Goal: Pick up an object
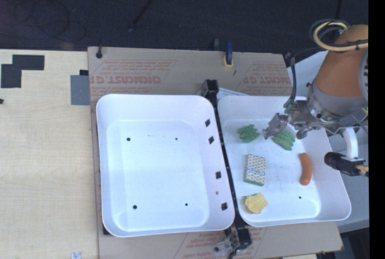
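White plastic: two shallow bins sit side by side on a cardboard sheet (180, 74); the left bin (114, 131) and the right bin (328, 206), which bears all the loose objects.
Gripper: the gripper (283, 127) hangs over the upper part of the right bin, reaching in from the right; one finger shows angled out to the left, the other is lost against the wrist hardware, so I cannot tell how wide they stand.
Nearest object: a dark green piece (284, 140) lies just beside and below the fingertips, touching or nearly so; nothing is seen between the fingers.
Other candidates: a second green piece (247, 132) to its left, a patterned packet (255, 168) mid-bin, a yellow piece (255, 203) near the front wall, an orange sausage shape (305, 168) to the right.
Risk one: judged likely, a descent slightly off centre would push the green piece aside rather than straddle it; it looks small and low.
Risk two: the two green pieces lie near each other, so a nudge could drive one into the other.
Risk three: a soft, rounded item may squirt out on closing.
Surface: smooth bin floor, little friction expected.
Room: pale wooden bench (42, 149), dark floor with cables behind.
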Motion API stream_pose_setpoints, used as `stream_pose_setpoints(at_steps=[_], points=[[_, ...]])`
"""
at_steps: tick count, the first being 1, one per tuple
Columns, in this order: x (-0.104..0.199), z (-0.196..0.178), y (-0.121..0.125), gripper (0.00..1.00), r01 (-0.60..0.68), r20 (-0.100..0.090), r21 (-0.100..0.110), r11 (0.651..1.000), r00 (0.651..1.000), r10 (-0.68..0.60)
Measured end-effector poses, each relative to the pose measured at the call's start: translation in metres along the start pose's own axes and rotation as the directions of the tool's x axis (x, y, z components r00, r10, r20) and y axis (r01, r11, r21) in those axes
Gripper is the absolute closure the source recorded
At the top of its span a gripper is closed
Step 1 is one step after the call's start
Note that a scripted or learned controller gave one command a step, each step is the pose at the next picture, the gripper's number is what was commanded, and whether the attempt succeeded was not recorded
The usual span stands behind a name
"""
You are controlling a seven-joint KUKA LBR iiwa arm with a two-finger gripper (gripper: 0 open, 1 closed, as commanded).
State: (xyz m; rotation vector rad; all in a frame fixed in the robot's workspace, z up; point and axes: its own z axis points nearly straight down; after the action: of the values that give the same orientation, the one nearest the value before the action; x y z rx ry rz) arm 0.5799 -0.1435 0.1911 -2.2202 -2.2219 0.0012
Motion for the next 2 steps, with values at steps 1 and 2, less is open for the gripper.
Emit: stream_pose_setpoints(at_steps=[1, 2], points=[[-0.001, -0.01, 0.0, 1.0, 0.0, -0.001, 0.001, 1.0, 1.0, 0.0], [0.103, -0.102, 0.05, 1.0, 0.011, -0.002, -0.011, 1.0, 1.0, -0.011]])
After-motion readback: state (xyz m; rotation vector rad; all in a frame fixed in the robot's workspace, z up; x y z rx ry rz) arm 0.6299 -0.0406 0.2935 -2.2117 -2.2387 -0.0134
